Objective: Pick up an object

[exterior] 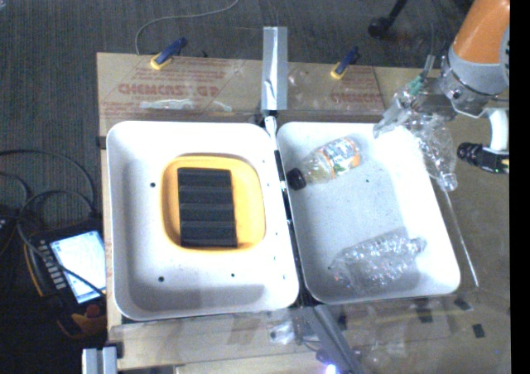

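Lying nearest in the right bin, a crumpled clear plastic bottle looks light, slippery and yielding, best pinched across its middle. Farther back, a labelled bottle seems stiffer. Beyond, the gripper appears clamped on crinkled clear plastic above the bin's far corner.

clear plastic bottle, matt white bins
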Controlling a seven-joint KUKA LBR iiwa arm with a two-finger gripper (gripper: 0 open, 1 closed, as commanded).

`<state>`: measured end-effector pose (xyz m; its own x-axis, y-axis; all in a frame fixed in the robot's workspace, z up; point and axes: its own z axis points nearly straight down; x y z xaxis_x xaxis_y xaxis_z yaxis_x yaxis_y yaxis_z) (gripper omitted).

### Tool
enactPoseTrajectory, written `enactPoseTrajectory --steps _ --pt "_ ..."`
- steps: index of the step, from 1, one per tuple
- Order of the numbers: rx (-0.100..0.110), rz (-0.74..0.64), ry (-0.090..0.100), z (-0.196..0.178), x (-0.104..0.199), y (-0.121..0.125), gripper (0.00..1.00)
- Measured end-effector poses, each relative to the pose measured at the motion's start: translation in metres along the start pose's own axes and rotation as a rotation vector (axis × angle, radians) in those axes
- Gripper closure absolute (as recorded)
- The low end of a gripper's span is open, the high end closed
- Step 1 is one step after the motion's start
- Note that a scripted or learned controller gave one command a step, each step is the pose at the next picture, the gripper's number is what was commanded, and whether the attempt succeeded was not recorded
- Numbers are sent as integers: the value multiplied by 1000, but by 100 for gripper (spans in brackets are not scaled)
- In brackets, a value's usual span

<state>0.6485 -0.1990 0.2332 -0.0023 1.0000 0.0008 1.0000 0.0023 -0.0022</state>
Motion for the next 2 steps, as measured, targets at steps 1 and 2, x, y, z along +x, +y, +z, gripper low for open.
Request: enactPoseTrajectory --steps 1,2 --pt "11 -155 -1 126 70 17 0" --pt "-28 -263 -8 136 56 -28 0"
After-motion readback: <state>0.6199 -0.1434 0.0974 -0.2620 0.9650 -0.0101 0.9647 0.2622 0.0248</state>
